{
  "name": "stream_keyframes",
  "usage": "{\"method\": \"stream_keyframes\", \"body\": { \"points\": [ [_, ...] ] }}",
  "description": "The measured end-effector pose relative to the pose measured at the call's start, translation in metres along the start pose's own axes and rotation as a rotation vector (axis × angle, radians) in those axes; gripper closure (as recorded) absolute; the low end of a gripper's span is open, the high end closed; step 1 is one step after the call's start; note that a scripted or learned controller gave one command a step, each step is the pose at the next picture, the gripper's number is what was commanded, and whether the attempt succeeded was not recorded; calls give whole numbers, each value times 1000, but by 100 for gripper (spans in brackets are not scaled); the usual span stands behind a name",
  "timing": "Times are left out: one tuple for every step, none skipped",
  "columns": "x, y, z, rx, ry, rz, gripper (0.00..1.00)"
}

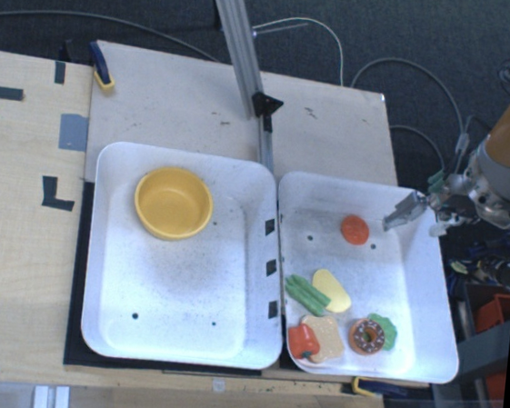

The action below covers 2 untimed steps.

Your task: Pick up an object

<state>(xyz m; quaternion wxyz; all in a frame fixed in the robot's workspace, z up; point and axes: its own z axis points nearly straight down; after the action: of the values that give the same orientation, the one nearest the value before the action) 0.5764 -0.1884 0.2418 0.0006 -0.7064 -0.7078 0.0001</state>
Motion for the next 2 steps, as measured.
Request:
{"method": "stream_keyframes", "body": {
  "points": [
    [0, 0, 0, 0, 0, 0, 0],
    [7, 7, 57, 6, 0, 0, 0]
  ]
}}
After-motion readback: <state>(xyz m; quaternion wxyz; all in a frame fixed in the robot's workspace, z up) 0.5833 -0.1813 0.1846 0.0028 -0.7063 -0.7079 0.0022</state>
